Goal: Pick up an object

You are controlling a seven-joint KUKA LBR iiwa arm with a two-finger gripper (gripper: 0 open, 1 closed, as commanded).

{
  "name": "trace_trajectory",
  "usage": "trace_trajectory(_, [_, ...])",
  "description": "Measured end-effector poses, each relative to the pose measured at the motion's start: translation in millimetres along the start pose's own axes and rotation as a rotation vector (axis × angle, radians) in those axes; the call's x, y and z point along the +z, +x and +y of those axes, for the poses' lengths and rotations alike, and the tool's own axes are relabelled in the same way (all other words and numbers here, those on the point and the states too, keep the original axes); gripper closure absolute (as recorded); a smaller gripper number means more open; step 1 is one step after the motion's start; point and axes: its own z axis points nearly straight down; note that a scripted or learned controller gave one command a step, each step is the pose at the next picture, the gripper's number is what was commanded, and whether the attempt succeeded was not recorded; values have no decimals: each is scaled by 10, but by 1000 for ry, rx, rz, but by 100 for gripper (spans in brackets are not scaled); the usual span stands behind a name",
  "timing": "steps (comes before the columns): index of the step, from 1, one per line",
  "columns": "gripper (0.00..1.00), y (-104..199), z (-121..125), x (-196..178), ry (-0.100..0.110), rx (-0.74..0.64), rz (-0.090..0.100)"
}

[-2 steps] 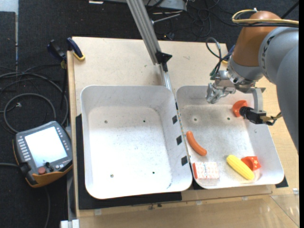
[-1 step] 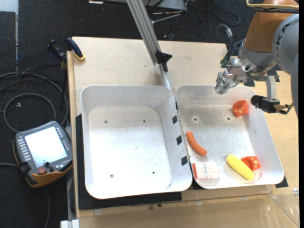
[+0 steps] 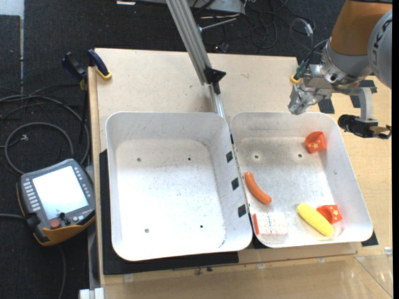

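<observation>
From my screen I see the gripper (image 3: 303, 102) hanging over the far rim of the right bin (image 3: 353, 185), near its back edge, and nothing is between its fingers; if they are wide or narrow I cannot tell, because they are too small and blurred from this angle. In the right bin lie the things to pick: an orange-red block (image 3: 315, 141) near the far right corner, an orange sausage-like piece (image 3: 257, 188) close to the wall shared with the other bin, a white box with red print (image 3: 270, 223) at the near edge, and a yellow banana-like piece (image 3: 315, 220) touching a small red piece (image 3: 331, 213) at the near right. The left bin (image 3: 118, 185) stands just beside it. A teach pendant (image 3: 56, 199) lies on the floor at the left
</observation>
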Motion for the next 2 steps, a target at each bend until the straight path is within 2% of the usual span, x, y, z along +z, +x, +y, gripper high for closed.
trace_trajectory(2, [100, 970, -438, 181, 9, -5, 3])
